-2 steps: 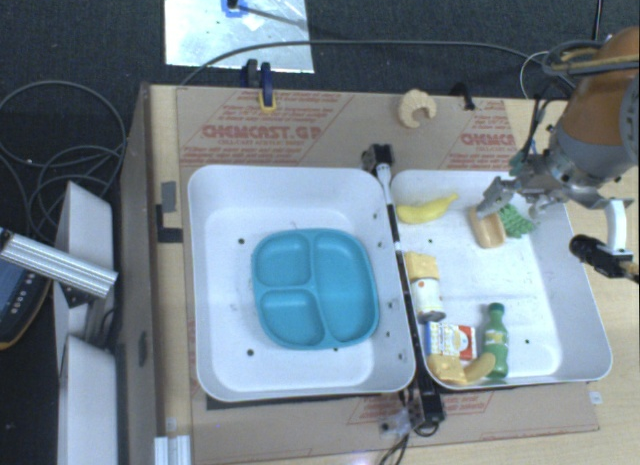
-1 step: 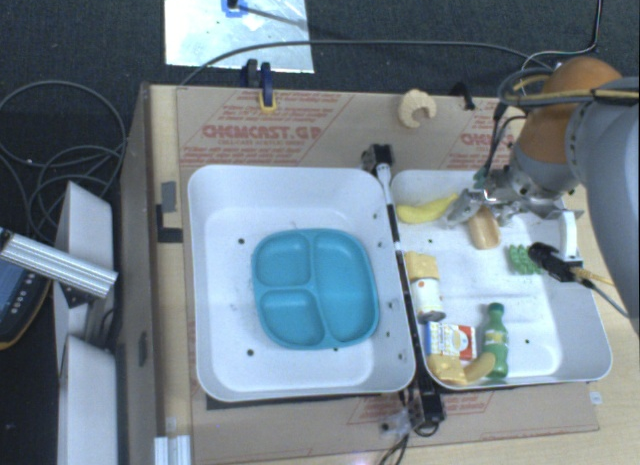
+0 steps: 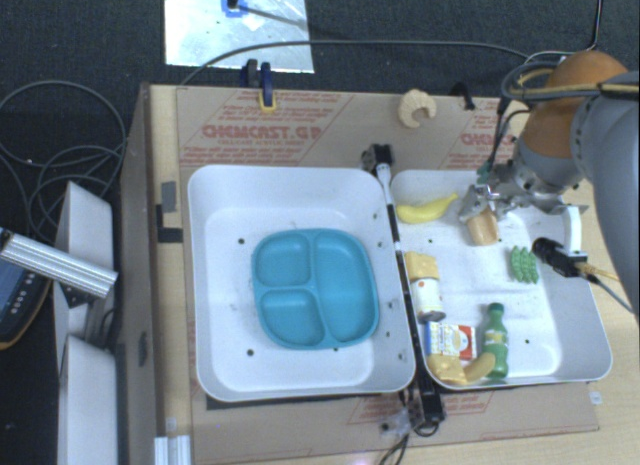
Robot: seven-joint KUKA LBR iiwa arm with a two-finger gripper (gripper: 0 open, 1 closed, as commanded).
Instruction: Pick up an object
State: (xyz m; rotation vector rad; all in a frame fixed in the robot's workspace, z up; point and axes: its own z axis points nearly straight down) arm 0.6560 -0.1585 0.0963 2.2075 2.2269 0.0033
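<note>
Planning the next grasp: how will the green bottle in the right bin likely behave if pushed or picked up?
The green bottle lies on its side, so a sideways push would probably roll it. Its round, smooth-looking body may slip between fingers. It looks like a small toy, probably light, and it touches the yellow item, so that may shift too.

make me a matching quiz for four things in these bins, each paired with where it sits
Things:
1. blue sectioned plastic plate
2. yellow toy banana
3. green plastic bottle
4. green ridged toy piece

Places:
A. near edge of the right bin, close to the front wall
B. middle of the left bin
C. far end of the right bin, beside the divider
D. right side of the right bin, below the gripper

Pairs: 1-B, 2-C, 3-A, 4-D
</note>
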